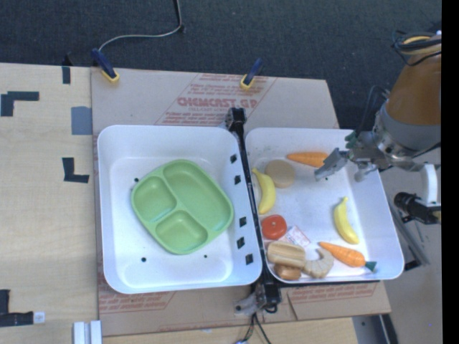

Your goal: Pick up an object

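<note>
Orange shows twice in the right bin (pixel 373 192): one carrot (pixel 308 159) lies near the far wall with its long axis running almost left to right, tilted slightly, its narrow tip toward the gripper (pixel 337 165); a second carrot (pixel 346 255) lies near the front right corner, long axis slanting down to the right, green stub at the corner. The gripper hangs just beside the far carrot's tip, over the bin's right part, and nothing is seen between its fingers; whether they are spread or closed I cannot tell. Beside the far carrot sits a tan round piece (pixel 280 173), and touching it, a yellow banana (pixel 265 190) along the divider, long axis near vertical in the picture. Another banana (pixel 346 221) lies on the right side, also roughly upright in the view. A red tomato (pixel 273 226) rests above a bread roll (pixel 287 255) and a pale lumpy piece (pixel 319 264). The left bin (pixel 115 192) holds a green divided plate (pixel 182 205), tilted diagonally.
</note>
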Available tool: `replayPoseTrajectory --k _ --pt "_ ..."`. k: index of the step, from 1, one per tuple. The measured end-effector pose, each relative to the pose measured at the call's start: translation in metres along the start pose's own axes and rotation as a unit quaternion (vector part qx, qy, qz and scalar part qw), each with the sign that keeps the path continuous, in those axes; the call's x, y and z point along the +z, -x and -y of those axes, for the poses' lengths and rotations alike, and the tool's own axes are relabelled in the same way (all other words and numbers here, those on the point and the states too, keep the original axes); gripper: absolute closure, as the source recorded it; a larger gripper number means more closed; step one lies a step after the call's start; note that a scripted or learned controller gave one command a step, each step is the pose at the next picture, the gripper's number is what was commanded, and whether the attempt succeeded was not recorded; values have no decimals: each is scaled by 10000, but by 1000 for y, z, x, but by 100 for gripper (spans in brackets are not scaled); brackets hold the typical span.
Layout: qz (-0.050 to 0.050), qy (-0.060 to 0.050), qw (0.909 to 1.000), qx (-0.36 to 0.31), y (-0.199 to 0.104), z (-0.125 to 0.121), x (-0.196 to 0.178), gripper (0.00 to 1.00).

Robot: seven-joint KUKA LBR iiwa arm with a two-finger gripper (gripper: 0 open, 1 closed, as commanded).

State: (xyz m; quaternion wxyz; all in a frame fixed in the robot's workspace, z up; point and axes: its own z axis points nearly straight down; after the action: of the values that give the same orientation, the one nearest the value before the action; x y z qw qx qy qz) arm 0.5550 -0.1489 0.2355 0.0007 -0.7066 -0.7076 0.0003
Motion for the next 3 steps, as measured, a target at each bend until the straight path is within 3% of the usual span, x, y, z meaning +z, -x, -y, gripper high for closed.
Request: replayPoseTrajectory --k 1,2,3 --pt "6 -4 10000 10 52 21 63 0" --pt "-2 -5 10000 5 72 32 119 0" --pt "18 23 10000 12 61 37 149 0"
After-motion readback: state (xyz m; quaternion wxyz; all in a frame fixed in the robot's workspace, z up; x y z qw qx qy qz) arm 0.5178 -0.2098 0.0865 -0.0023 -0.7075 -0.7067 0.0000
